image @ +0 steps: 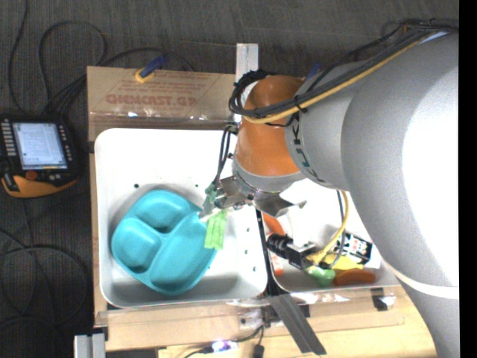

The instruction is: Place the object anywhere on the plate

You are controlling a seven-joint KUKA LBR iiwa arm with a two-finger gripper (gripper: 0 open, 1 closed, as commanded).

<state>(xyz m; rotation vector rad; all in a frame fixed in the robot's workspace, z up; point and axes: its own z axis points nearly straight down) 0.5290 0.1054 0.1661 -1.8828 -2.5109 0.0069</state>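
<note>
- Where the grey arm (387, 148) enters from the right, most of the right bin (373, 280) is covered by it; an orange band (264, 136) is seen above the wrist.
- Two shallow white bins are set side by side on the bench; the left bin (134, 155) is fully shown.
- A teal plate (160, 241) with three compartments is laid in the lower half of the left bin, near its front wall.
- The gripper (218, 200) is positioned over the left bin, just beside the plate's right rim and close to the wall shared by the two bins.
- A light green object (215, 231) is seen hanging just below the fingers, overlapping the plate's right rim; the fingers appear closed on its upper end.
- Small items, among them an orange piece (354, 277) and a green piece (322, 275), are gathered near the front wall of the right bin.
- A handheld screen unit (36, 151) is placed on the floor to the left of the bench.
</note>
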